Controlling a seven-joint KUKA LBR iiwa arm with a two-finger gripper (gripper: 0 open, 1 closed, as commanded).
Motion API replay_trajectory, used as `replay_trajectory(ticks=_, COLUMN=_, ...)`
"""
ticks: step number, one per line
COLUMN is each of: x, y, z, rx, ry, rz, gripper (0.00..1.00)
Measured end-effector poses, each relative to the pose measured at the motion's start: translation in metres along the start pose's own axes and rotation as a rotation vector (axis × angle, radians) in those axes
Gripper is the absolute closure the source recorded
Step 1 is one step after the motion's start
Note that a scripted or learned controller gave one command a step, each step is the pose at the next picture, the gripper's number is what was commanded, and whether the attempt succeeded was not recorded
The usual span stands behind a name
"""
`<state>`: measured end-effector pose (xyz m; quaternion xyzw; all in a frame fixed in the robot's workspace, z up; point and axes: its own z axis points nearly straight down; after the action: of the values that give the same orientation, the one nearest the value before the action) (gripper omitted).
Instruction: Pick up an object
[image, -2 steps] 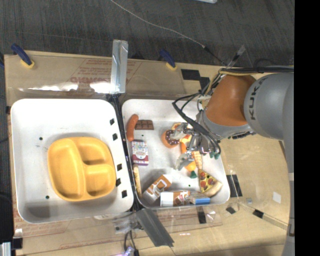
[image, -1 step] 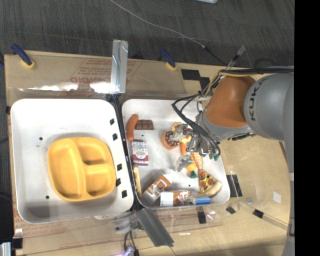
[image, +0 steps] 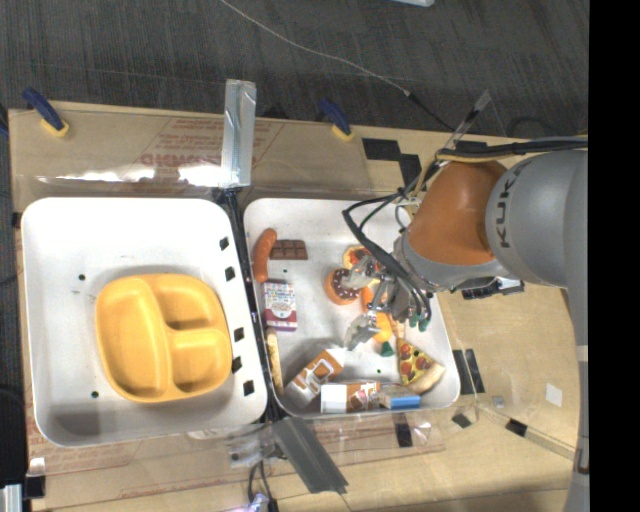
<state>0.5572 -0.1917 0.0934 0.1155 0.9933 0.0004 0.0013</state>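
Fingers (image: 368, 328) low in right bin (image: 310, 215) — pizza slice (image: 418, 367) just beside

Yellow divided tray (image: 160, 335) in a white bin (image: 60, 240), reddish-orange sausage (image: 263, 254), brown chocolate bar (image: 290, 250), grey arm (image: 535, 215) with orange band (image: 452, 215).

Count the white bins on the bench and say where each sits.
2. The left bin holds a yellow divided tray. The right bin beside it holds small toy foods, with the arm over its right side.

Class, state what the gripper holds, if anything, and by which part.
It cannot be told: the gripper sits low among toy foods in the right bin, its grasp unclear.
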Motion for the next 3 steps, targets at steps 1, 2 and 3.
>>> replay_trajectory(ticks=1, x=0.031, y=-0.005, z=-0.001, rx=0.003, ry=-0.005, rz=0.072, gripper=0.0)
replay_trajectory(ticks=2, x=0.042, y=0.014, z=0.0, rx=0.001, ry=0.0, rz=0.195, gripper=0.0)
replay_trajectory(ticks=3, x=0.03, y=0.039, z=0.0, rx=0.001, ry=-0.002, rz=0.307, gripper=0.0)
